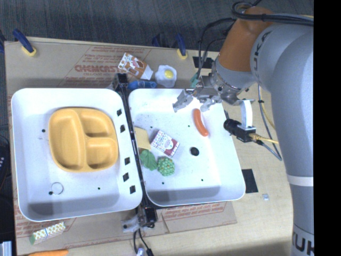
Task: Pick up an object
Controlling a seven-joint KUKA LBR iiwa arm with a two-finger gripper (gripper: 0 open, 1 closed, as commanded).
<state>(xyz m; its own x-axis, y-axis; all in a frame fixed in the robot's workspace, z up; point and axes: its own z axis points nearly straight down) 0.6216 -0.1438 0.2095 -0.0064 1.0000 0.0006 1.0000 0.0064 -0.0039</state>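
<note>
Sausage [200, 122] lies lengthwise near-far (slight tilt), below gripper [194, 101].

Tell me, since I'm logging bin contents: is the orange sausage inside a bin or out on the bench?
Inside. The sausage lies flat on the floor of the right bin, within its rim.

You see the gripper [194, 99] poised over the right bin [226, 183], fingers [181, 102] spread just above an orange sausage [200, 122], with a small carton [164, 143], green grapes [166, 167] and a leaf [148, 159] lying nearby, and a yellow divided tray [83, 138] in the left bin [26, 143].
</note>
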